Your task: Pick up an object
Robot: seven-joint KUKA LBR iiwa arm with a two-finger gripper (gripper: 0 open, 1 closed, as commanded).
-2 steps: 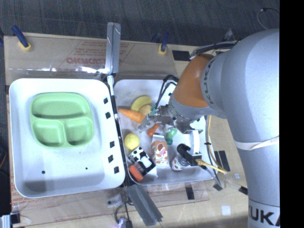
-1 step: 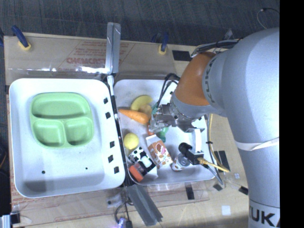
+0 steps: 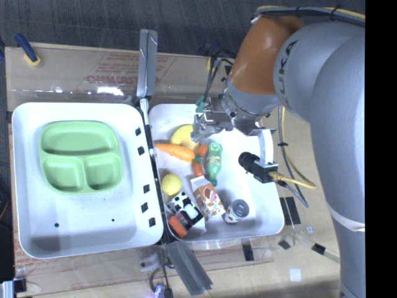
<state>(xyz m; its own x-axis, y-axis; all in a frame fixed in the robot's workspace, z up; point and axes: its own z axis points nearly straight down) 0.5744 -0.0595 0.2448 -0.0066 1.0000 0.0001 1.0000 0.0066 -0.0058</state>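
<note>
Reaching in from the right of the frame, the grey arm (image 3: 322, 85) with its orange band (image 3: 263, 54) is seen above the right white bin (image 3: 267, 219), and the tool (image 3: 208, 124) is lowered at that bin's upper middle. Whether the tool is wide or narrow cannot be told, as its tips are hidden among the objects.

Just left of the tool a yellow lemon (image 3: 181, 134) is seen, touching or nearly touching it. Directly below the tool a green bottle (image 3: 214, 160) lies, and an orange carrot (image 3: 175, 151) stretches to the lower left of it. Further down the bin a second small yellow fruit (image 3: 171, 183), a printed carton (image 3: 208, 202) and a small round cup (image 3: 237, 210) are found, well apart from the tool.

In the left white bin (image 3: 25, 228), a green divided tray (image 3: 80, 156) is set at the centre left of the frame. Both bins are borne by the desk (image 3: 80, 64).
</note>
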